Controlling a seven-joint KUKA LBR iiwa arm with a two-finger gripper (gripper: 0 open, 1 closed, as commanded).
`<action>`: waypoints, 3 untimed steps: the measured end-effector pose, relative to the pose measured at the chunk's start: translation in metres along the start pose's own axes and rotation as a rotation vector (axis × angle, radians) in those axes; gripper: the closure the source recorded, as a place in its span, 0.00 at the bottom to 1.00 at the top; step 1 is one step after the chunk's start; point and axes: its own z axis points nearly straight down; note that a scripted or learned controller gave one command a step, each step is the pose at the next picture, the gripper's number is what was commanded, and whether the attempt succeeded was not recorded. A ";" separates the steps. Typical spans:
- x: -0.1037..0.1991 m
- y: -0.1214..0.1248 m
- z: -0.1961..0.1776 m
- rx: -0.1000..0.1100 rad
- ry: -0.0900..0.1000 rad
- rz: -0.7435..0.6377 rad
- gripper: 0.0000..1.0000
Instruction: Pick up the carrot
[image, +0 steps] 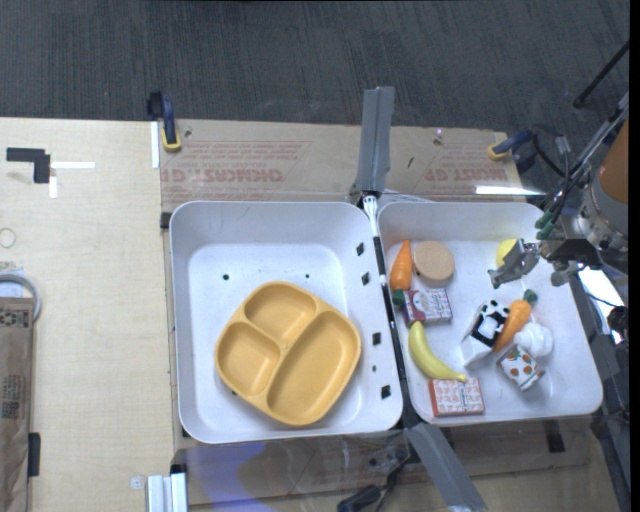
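A robotics lab: clamped white bins (190, 300) on a plywood bench (80, 300).

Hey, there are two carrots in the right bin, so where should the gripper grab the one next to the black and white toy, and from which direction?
Grip that carrot around its orange middle, coming straight down. It lies slanted, green top up-right, against the black and white toy, so set the fingers across its width. The gripper sits just above it.

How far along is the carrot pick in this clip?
Nothing looks done yet: the carrot lies in the right bin, tilted against other toys. In hand: the gripper hangs just above and left of it, with nothing visible between its fingers. Left: closing on the carrot and lifting it. A second orange toy lies near the bin's left wall.
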 end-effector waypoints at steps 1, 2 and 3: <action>-0.052 -0.008 0.037 0.001 0.001 -0.140 0.00; -0.080 0.016 0.153 -0.002 0.000 -0.151 0.00; -0.094 0.021 0.174 -0.029 -0.005 -0.544 0.00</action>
